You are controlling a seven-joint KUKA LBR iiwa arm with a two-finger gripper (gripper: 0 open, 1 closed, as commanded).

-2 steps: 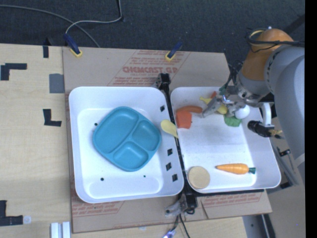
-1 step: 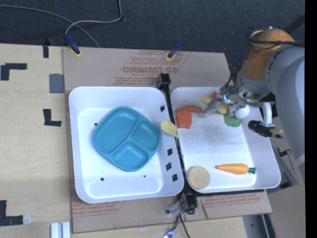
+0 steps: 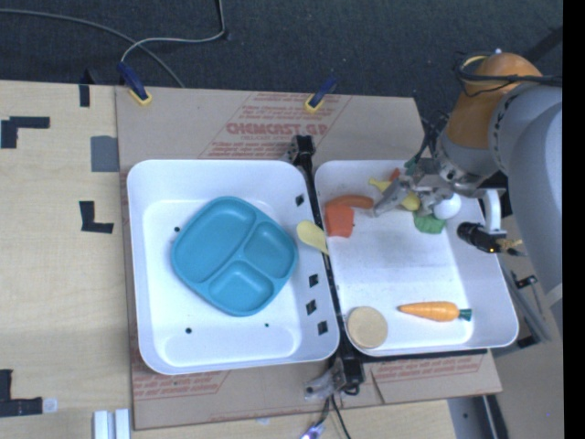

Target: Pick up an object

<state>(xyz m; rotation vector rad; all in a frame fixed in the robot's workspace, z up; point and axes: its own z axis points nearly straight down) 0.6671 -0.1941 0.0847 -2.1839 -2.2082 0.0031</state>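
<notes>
In the right bin (image 3: 484, 332), a carrot (image 3: 430, 312) and a round tan disc (image 3: 367, 326) were seen nearest. Farther back, the gripper (image 3: 399, 196) hung low beside an orange-red block (image 3: 340, 218); whether it was open could not be told. The block should be straddled squarely before squeezing.

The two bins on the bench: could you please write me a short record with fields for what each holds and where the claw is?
left bin: blue divided plate
divider between bins: yellow spoon-like piece lying across it
right bin: orange-red block at far left, carrot near the front, round tan disc at front left corner, green piece and white ball at the far right
claw: low over the far part of the right bin, beside the green piece
claw grip: cannot tell
</notes>
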